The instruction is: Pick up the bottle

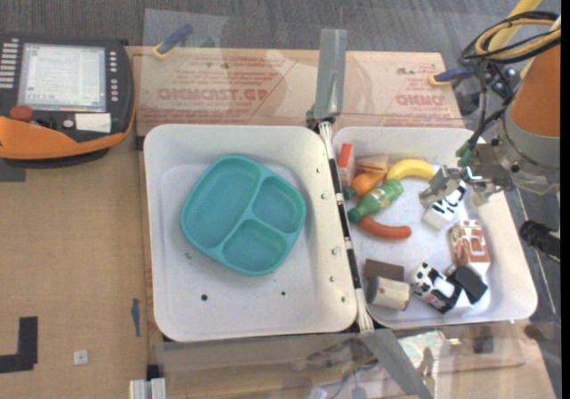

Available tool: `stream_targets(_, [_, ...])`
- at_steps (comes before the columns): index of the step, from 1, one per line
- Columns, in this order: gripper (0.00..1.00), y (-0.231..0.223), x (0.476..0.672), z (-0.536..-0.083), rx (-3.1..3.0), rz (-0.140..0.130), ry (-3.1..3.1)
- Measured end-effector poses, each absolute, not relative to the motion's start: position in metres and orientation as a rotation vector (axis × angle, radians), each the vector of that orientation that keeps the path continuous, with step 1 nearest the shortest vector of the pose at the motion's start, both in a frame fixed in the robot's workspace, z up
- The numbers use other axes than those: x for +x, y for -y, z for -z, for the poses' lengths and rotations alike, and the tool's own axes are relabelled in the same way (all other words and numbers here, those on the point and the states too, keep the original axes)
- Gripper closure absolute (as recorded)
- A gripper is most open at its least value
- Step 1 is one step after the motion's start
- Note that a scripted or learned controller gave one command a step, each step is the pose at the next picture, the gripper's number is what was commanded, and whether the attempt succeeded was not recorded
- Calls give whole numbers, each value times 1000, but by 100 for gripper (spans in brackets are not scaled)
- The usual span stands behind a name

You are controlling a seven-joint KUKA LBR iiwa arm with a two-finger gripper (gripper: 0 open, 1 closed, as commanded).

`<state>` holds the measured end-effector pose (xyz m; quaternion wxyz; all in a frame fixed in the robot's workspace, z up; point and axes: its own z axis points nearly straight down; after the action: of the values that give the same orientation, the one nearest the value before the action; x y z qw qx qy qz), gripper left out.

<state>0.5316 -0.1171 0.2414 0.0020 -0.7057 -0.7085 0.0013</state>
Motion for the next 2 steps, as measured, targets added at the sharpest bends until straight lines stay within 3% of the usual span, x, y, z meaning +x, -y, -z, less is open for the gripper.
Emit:
stream_targets(1, [0,77,560,-243,-2178,-1,2264])
stream_targets(2, [0,103,592,-119,-2301,13,2151])
